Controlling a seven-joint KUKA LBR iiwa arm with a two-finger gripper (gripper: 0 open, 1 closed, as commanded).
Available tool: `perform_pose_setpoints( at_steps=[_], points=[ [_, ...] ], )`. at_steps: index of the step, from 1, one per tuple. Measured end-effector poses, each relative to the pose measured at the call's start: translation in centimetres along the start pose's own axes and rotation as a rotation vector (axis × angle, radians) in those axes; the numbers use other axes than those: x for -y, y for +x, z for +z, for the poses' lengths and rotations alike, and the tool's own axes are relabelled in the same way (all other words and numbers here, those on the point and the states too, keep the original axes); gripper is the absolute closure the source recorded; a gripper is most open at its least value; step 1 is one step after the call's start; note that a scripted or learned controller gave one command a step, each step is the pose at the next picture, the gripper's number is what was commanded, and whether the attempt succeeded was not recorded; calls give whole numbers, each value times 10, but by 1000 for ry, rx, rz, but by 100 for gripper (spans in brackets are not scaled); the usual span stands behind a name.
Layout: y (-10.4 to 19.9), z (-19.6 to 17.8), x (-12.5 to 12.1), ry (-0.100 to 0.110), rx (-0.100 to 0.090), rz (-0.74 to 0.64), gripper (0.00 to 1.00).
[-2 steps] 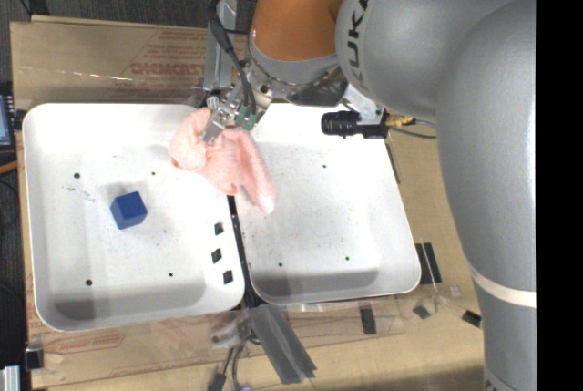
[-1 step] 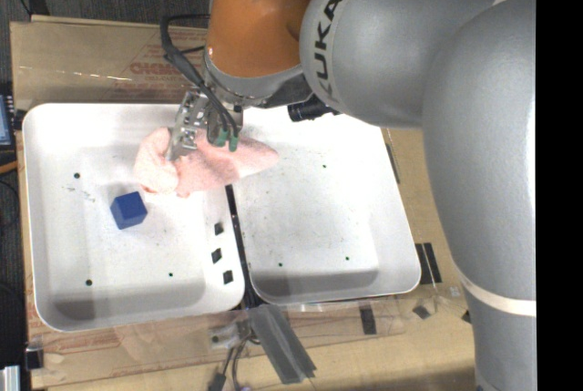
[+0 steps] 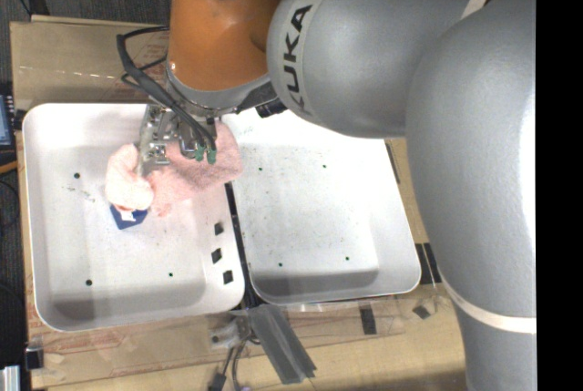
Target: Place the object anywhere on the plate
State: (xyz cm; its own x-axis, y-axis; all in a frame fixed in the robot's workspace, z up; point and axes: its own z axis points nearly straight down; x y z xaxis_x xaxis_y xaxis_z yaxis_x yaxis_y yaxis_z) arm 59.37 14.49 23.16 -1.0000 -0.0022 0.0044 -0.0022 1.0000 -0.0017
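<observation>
A pink plate (image 3: 208, 172) lies in the upper right part of the left bin (image 3: 55, 280), with the wrist hiding much of it. Against the plate's left edge rests a pale pink rounded object (image 3: 127, 184). A small blue and white thing (image 3: 129, 216) pokes out from under that object. My gripper (image 3: 175, 141) hangs low over the plate's left half, right beside the pale pink object and seemingly touching it. The orange band and the grey arm cover what lies behind the gripper.
The right bin (image 3: 319, 225) sits beside the left one, sharing a middle rim (image 3: 232, 234). The big grey arm crosses the top and right of the view. A cardboard-coloured bench (image 3: 64, 52) surrounds the bins, and a cable (image 3: 137, 75) loops near the wrist.
</observation>
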Motion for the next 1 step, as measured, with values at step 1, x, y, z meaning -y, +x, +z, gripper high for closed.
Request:
perform_pose_setpoints(
  at_steps=[1],
  points=[
    [0, 0, 0, 0, 1, 0, 0]
  ],
)
